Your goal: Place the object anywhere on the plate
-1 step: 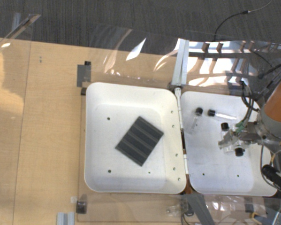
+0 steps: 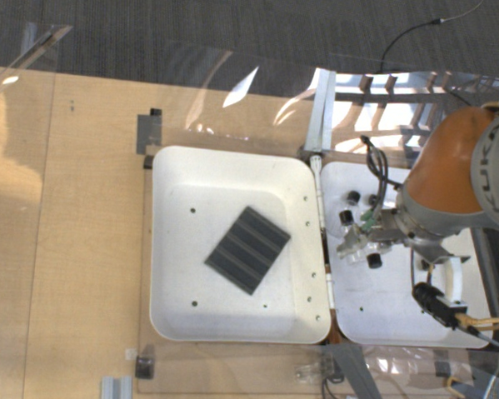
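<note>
A dark grey ribbed rectangular plate (image 2: 248, 249) lies tilted in the middle of the left white bin (image 2: 168, 315). My gripper (image 2: 357, 238) hangs low over the left part of the right bin (image 2: 393, 331), close to the wall between the two bins. Three small black pieces sit around it: one (image 2: 351, 196) behind it, one (image 2: 345, 216) just left of it and one (image 2: 375, 260) in front. I cannot tell whether they lie in the bin or whether the gripper holds any of them. The grey arm with its orange band (image 2: 451, 167) covers the bin's right half.
A vertical metal post (image 2: 321, 115) stands behind the gap between the bins. A small black bracket (image 2: 150, 131) sits at the left bin's back left corner. Cables and clamps lie along the bench front.
</note>
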{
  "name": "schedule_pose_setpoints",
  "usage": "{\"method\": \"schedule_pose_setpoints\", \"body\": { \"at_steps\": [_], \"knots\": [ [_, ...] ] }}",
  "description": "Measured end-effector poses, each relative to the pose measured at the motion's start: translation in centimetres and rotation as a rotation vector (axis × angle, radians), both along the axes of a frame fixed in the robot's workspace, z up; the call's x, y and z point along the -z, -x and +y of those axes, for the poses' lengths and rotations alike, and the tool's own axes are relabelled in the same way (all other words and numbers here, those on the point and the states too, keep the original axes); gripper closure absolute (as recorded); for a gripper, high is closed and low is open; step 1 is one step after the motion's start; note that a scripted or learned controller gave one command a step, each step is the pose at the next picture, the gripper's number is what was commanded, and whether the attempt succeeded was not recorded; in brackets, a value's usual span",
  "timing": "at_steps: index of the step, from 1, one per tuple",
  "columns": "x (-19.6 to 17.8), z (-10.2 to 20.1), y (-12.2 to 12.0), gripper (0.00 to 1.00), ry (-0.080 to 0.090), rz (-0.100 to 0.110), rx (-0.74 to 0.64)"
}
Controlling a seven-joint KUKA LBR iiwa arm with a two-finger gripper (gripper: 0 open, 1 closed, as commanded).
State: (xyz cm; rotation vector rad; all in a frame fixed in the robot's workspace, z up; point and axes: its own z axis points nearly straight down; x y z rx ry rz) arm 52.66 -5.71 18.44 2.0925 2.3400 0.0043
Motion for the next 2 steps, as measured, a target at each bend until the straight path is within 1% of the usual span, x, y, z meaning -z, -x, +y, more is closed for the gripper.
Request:
{"method": "schedule_pose_setpoints", "body": {
  "at_steps": [1,2],
  "knots": [
    [-0.5,13.5,0.6,1.00,0.000,0.000,-0.216],
    [0.0,25.0,-7.4,1.00,0.000,-0.002,-0.450]
  ]
}}
